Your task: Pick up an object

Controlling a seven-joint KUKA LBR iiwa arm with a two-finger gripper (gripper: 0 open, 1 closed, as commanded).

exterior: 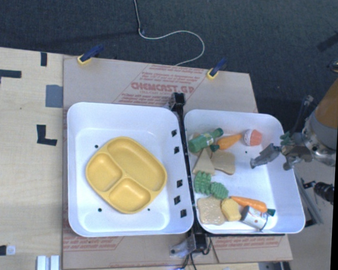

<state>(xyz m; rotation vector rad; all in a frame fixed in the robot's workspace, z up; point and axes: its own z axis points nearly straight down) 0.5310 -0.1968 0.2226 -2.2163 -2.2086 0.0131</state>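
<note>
Now we see the gripper (275, 154) over the right bin's (284, 193) far right side, its fingers spread apart with nothing between them. Below it the bin floor is bare — the food toys lie toward the left: a green bottle (204, 140), a carrot (248, 203), bread (210, 210) and broccoli (210, 187). Beside it, the left bin (84, 126) holds a yellow tray (126, 174).
</note>
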